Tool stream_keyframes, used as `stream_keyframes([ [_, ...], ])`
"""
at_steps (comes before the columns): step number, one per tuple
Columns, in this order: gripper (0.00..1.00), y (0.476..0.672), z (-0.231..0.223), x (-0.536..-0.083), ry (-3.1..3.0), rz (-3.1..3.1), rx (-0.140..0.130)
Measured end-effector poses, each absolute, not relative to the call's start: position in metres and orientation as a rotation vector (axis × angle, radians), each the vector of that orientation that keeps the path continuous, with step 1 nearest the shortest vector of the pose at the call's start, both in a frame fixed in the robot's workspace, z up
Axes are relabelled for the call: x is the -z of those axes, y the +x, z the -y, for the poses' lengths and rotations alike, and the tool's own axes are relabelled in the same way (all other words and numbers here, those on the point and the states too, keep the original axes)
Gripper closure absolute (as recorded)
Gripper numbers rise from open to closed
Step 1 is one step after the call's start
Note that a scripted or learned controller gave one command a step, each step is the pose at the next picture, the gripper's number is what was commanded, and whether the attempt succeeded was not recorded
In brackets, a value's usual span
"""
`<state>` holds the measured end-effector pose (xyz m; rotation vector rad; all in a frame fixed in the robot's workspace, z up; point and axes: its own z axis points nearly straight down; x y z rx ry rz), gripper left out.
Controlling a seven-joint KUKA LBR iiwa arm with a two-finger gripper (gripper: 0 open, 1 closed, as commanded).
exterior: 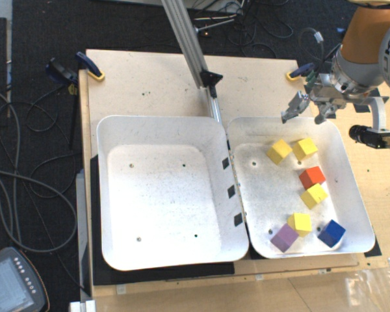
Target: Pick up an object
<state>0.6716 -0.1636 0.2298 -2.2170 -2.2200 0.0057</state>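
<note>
Nearest you, a blue cube (331,233) and purple cube (285,237) lie with yellow and orange blocks in the right bin (351,174), untouched, while beyond them your gripper (309,112) hovers above its far rim, jaws spread and holding nothing, apparently lining up a descent.

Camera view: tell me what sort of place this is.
Most likely a robotics lab's grasping test bench: a robot arm's claw over two white bins, coloured blocks in the right one, and loose cables on the floor.

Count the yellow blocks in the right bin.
4: two side by side at the far end, yellow block and; one mid-bin; one near the front beside the purple block.
</note>
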Motion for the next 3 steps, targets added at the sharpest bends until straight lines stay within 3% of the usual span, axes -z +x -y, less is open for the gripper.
stream_keyframes([
  [1,0.00,0.662,0.165,-0.181,-2.219,2.219,-0.005],
  [2,0.00,0.668,0.160,-0.134,-2.216,2.222,-0.005],
  [3,1.00,0.669,0.160,-0.148,-2.221,2.225,0.000],
])
